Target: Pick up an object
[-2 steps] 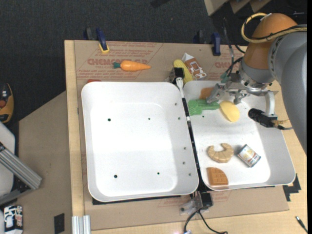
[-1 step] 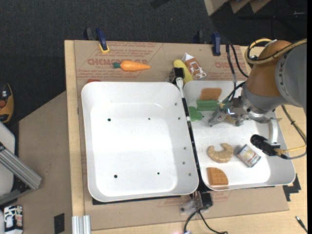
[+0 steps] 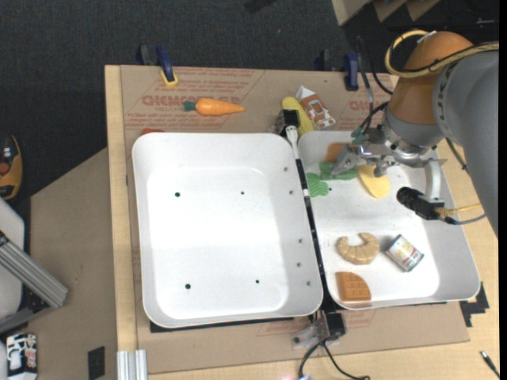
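Poised low over the far end of the right bin, gripper just above green leafy toy and beside yellow piece. Finger state impossible to tell. Nothing visibly lifted yet. Croissant, small can and biscuit lying nearer, untouched. Grasp and lift seemingly all left to do.

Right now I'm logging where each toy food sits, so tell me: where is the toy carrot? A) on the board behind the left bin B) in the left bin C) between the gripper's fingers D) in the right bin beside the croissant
A: the toy carrot lies on the brown board just beyond the far rim of the left bin, outside both bins, while the croissant sits in the right bin.
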Robot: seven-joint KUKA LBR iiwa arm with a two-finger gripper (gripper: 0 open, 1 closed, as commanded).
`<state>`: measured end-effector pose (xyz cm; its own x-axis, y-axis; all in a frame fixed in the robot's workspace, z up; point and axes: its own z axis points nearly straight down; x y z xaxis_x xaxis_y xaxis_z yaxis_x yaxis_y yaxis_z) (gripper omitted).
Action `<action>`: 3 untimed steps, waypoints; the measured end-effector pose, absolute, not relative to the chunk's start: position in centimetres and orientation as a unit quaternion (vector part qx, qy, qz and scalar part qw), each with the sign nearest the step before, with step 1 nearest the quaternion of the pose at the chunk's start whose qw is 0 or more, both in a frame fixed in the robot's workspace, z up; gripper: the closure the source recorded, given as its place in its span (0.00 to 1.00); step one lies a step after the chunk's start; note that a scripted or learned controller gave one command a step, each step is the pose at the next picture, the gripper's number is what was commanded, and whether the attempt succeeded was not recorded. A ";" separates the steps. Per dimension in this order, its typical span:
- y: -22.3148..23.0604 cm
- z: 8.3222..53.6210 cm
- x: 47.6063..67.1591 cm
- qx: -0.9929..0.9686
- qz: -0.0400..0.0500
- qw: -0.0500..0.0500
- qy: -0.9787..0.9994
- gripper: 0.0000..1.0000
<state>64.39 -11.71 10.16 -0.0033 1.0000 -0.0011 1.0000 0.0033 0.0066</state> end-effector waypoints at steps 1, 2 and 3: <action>-11.8 11.1 64.2 0.706 0.001 0.003 0.708 1.00; 1.1 19.1 67.0 0.702 0.006 0.002 0.712 1.00; 9.8 18.5 66.6 0.704 0.003 -0.001 0.710 1.00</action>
<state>66.61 9.81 18.48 -0.0096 0.9999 0.0047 0.9999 0.0096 0.0029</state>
